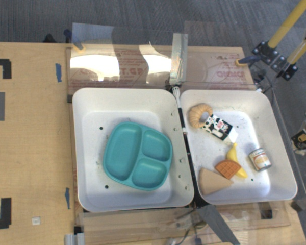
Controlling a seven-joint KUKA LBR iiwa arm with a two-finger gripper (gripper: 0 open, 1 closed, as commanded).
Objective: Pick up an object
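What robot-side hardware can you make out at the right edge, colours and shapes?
Two yellow poles slant in from the top right corner and end in black clamp fittings, with a small blue clip beside the far corner of the right bin. By colour these do not match the grey, orange-banded arm.

- A teal divided plate [137, 156] lies in the left white bin [86, 106], turned askew, with three compartments.
- The right white bin [275, 152] sits just beside the left bin, their inner rims touching.
- The desk [25, 152] is bare brown board stretching left of the left bin, with black corner marks [1, 68] and blue tape bits [58, 72] on it.
- A clear plastic sheet [117, 60] stands behind the left bin, glaring with light.
- Yellow poles [293, 14] with black clamps rise well behind the right bin.
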